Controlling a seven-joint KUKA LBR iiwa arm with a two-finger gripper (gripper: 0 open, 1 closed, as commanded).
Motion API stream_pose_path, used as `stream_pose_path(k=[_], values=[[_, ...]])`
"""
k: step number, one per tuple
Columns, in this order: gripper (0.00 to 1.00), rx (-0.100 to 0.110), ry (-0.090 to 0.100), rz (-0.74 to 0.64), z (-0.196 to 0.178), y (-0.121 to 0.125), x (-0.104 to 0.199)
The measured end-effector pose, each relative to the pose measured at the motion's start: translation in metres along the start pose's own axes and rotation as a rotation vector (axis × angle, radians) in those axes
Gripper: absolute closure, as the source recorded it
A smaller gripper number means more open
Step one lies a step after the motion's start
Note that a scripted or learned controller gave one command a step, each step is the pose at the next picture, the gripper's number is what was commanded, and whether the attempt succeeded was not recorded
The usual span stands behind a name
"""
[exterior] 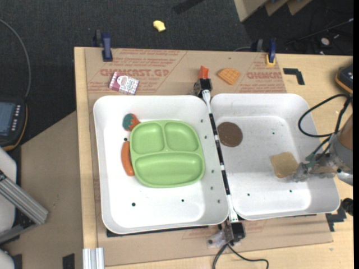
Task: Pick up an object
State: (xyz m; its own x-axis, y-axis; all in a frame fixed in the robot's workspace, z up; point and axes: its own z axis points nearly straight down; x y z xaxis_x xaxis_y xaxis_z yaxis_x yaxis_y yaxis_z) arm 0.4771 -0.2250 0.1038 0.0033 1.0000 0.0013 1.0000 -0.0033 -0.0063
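Reaching jaws [300, 171] beside tan slice [284, 164], opening unclear

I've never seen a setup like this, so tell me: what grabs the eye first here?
The bright green divided plate in the left bin stands out most, with an orange sausage-shaped toy lying against its left edge. In the right bin, a brown round disc lies near the divider, and the end effector sits right beside a tan bread-like slice at the bin's right side.
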Motion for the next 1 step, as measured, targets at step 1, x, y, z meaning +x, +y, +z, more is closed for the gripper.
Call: stream_pose_path(k=[1], values=[[1.0,-0.013,-0.004,-0.008,-0.0084,0.0684,0.0267]])
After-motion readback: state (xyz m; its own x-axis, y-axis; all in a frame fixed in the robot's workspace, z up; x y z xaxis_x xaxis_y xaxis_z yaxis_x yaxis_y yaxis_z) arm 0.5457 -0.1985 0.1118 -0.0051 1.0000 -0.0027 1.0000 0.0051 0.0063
